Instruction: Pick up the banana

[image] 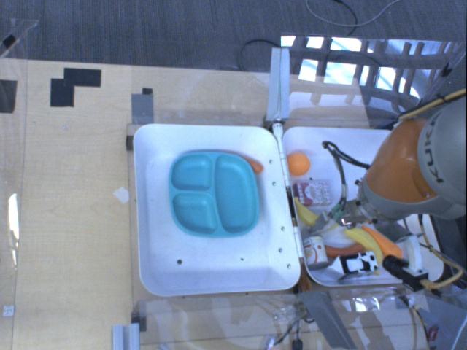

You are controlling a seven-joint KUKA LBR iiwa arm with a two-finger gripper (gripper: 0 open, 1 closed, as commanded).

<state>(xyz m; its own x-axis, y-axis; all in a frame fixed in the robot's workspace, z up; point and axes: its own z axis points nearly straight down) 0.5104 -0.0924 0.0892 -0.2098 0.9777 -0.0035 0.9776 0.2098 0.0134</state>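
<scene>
Camera view, arm: the grey KUKA arm [419, 170] with its orange band leans in from the right, hanging low over the right bin [350, 141].

Camera view, gripper: the gripper [343, 214] sits under the wrist, down among the clutter; whether its fingers are spread or closed, and whether anything is between them, I cannot tell, the wrist covers them.

Camera view, banana: the banana [363, 236] lies in the right bin just beside the gripper, a yellow curve near the bin's front, touching an orange carrot-like piece [379, 243]. A second yellow piece [305, 212] shows by the bin's left wall; it could be another part of the banana or a separate thing, hard to say.

Camera view, neighbours: an orange ball [298, 163] at the back, a red-and-white packet [314, 192] in the middle, a small black-and-white toy [359, 263] at the front.

Camera view, left bin: the left bin [153, 268] carries a blue divided plate [215, 193], well apart from the action.

Risk: things are packed tight here, so I judge the fingers could close on the carrot piece or the packet instead, or nudge the banana aside.

Hidden: the arm blocks the bin's right half, and a dark cable [337, 162] crosses the back.
</scene>
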